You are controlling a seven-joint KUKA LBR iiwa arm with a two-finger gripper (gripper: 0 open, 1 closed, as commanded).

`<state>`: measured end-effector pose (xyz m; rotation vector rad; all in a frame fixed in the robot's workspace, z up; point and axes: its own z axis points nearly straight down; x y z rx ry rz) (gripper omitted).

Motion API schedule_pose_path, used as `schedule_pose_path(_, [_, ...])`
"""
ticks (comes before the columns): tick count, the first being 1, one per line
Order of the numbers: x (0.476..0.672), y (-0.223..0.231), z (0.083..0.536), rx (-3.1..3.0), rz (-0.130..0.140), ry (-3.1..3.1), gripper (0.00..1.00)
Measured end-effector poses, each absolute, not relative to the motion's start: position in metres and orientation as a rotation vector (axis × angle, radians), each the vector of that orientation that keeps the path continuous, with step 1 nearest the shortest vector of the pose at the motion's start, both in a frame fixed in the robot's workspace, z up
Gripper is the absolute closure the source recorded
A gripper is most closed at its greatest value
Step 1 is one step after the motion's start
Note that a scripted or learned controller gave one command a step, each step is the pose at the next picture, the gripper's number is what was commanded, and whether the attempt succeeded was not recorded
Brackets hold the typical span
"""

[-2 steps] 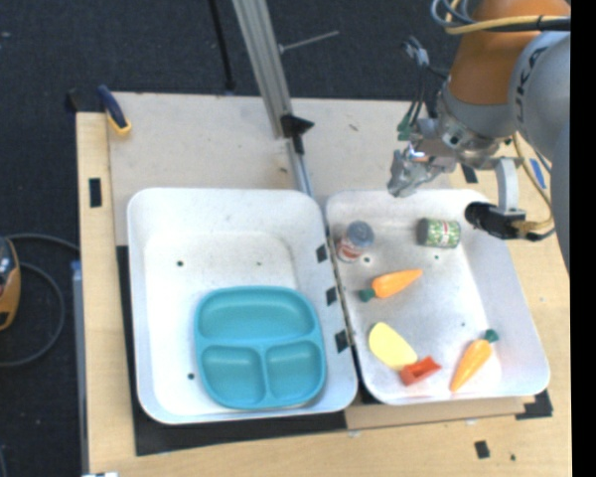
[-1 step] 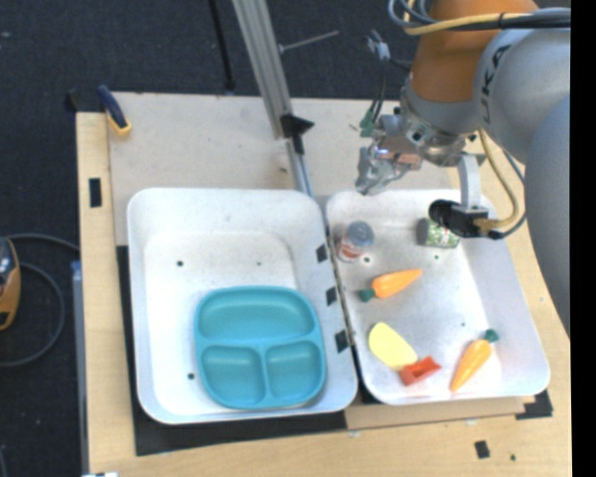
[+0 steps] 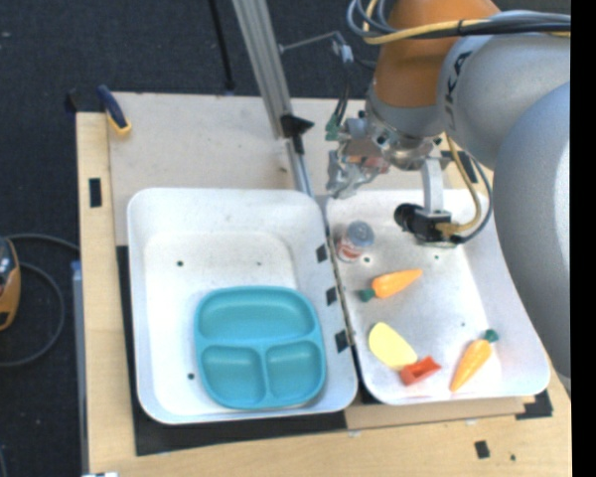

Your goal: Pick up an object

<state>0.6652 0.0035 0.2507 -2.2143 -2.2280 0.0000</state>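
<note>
Tool (image 3: 350, 179) poised over the right bin's (image 3: 517, 311) far-left corner.
You can't tell its finger state; the small jar (image 3: 357, 238) just below looks light, rigid, slippery — grip its sides.

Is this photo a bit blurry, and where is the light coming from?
In the camera view the picture is soft overall; the tool is too fuzzy to make out. Lighting looks even, with a bright sheen on the orange band and only faint shadows beside the carrots in the right bin.
</note>
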Motion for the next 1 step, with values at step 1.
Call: schedule_pose_path(1, [0.6688,0.0602,0.2570,-2.213,-0.004,-2.231,1.00])
